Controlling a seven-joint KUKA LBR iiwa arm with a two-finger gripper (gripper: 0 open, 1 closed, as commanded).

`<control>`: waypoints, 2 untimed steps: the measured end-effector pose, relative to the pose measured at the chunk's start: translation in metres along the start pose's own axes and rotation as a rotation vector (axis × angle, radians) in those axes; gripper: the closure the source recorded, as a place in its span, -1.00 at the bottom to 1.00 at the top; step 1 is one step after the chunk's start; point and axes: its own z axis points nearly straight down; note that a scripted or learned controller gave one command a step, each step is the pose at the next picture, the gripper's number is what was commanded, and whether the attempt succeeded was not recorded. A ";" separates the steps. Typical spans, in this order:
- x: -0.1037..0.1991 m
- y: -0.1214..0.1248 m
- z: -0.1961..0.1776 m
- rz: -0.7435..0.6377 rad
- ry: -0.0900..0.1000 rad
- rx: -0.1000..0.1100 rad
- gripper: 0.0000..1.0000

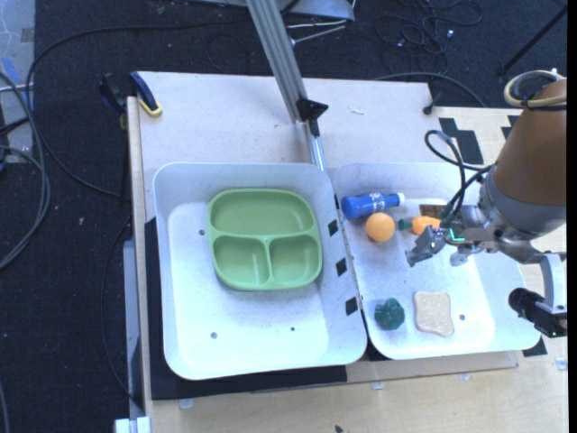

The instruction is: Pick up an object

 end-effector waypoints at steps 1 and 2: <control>0.000 0.000 0.000 0.000 0.000 -0.001 -1.00; 0.000 -0.001 0.064 0.002 0.000 0.006 -1.00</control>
